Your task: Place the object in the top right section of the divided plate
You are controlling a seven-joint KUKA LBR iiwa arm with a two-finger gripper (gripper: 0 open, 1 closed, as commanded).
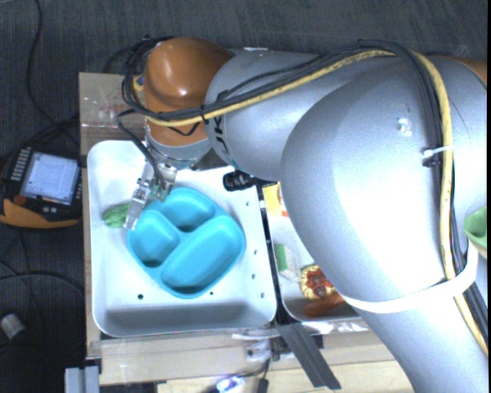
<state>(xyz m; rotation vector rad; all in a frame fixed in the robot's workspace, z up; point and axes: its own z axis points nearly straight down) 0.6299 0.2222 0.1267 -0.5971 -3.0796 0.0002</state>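
Nearest the camera, the grey arm (368, 178) bulks across the right half of the view, a yellow cable running along its upper edge, and it covers most of the right bin (311, 313), where a reddish, yellow-flecked item (317, 285) lies at the visible lower corner and a small green piece (281, 258) rests near the dividing wall. Beyond it, the left bin (180, 318) holds the blue divided plate (186, 240), which sits tilted in the bin with three compartments showing: a large one toward the lower right and two smaller ones toward the upper left. All three compartments look bare blue. Farther in, the orange band (180, 76) rounds over the wrist above the upper edge of the left bin, and the gripper (147, 195) points down from it to the plate's upper left rim, its metal fingers (139, 203) close together just at the rim; something small and greenish shows among them, but whether they are pinching it cannot be told. A green object (115, 215) lies on the white floor of the left bin just left of the fingers, outside the plate and beside its rim. Off the bench at far left, a handheld pendant (42, 182) with a lit screen rests on the dark carpet.
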